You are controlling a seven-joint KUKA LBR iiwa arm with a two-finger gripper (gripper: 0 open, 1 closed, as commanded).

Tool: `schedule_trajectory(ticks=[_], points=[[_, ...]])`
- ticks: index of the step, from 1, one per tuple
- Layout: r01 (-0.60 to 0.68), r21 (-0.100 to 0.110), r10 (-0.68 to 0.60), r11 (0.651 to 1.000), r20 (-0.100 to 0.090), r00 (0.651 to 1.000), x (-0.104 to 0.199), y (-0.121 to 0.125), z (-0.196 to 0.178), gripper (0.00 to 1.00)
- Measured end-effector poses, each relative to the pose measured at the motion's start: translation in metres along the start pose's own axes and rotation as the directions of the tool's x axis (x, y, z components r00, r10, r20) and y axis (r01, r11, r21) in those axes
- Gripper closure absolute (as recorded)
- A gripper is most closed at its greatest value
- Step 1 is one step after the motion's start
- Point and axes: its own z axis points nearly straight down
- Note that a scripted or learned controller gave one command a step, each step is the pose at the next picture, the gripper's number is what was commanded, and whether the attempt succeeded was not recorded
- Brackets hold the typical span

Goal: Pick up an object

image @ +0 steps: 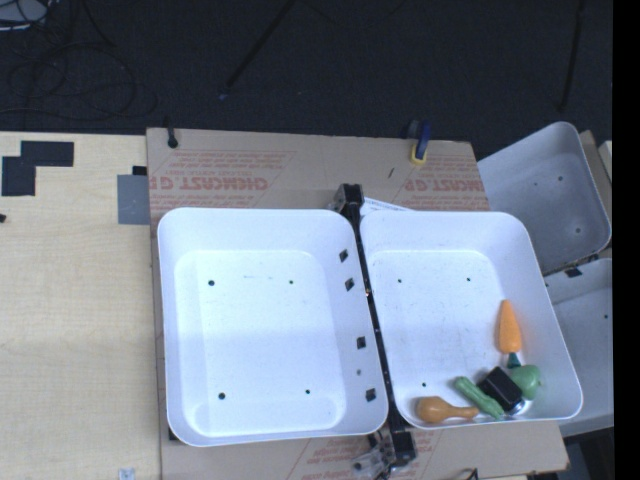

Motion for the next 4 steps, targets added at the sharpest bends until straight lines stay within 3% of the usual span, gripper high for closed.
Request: schedule_trajectory(ticks=[4], points=[[0.002, 0.000, -0.002, 1.000, 0.000, 1.000, 0.0002, 0.0000, 0.0000, 1.00]])
